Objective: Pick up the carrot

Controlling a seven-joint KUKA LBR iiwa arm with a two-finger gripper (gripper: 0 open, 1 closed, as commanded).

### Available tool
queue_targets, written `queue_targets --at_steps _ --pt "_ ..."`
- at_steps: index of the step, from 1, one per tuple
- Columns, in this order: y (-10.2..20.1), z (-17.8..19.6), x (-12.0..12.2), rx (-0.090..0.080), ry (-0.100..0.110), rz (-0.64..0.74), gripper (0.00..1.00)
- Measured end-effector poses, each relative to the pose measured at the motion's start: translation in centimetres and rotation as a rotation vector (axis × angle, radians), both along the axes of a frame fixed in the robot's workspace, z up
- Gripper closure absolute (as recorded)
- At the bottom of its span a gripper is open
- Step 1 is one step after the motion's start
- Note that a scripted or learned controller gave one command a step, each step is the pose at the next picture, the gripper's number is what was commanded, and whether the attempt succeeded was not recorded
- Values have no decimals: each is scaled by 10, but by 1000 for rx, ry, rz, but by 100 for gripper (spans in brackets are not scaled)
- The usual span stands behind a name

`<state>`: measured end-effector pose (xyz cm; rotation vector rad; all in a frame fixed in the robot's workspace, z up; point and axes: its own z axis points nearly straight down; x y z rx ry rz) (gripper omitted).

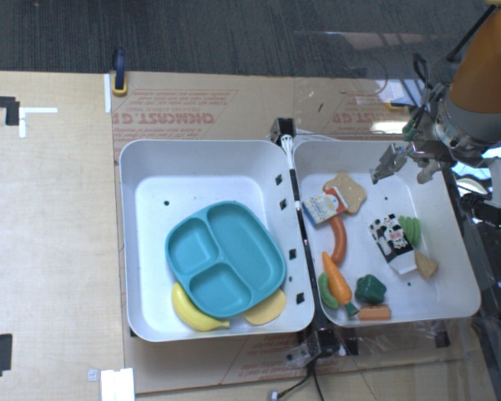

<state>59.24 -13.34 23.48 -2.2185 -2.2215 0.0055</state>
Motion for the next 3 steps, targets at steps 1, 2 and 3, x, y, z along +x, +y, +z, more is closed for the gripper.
queue_targets --at_steps 1,2,3 --pt "26 -23 -79 1 -2 200 0" --pt "55 -43 -113 2 -3 386 0" --pt "23 -143 -113 0 -7 265 0"
